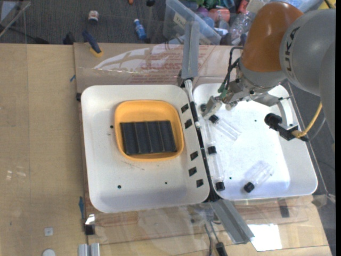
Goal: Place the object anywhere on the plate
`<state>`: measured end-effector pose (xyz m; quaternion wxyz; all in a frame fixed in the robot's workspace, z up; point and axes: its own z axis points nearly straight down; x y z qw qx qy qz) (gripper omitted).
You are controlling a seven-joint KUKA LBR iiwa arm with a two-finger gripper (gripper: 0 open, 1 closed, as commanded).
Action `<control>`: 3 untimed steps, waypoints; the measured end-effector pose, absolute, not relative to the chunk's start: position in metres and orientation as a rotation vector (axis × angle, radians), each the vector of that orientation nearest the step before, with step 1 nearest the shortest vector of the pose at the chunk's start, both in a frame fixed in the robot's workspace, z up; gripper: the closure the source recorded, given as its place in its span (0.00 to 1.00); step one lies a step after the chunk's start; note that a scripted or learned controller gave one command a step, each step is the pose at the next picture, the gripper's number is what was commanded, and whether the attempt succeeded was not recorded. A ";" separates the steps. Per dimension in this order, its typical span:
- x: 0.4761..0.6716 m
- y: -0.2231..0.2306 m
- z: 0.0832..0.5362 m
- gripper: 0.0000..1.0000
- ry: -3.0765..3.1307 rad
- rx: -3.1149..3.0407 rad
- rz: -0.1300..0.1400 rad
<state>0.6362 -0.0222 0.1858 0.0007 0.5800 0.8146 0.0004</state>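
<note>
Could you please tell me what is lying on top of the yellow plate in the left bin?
A dark ribbed rectangular block lies flat on the yellow plate, covering most of its middle. The plate's surface under the block is hidden; only its rim and upper part show.

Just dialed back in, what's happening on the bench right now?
The arm is reaching over the right bin, with its gripper low near that bin's far left corner. The yellow plate sits in the left bin with a dark ridged block lying on it. Clear plastic pieces lie in the right bin.
</note>
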 end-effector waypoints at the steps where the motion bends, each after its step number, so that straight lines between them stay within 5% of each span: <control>1: 0.667 0.043 0.191 0.00 2.574 1.793 0.004; 2: 0.667 0.097 0.196 0.00 2.657 1.667 0.006; 3: 0.665 0.052 0.206 0.00 2.686 1.625 0.002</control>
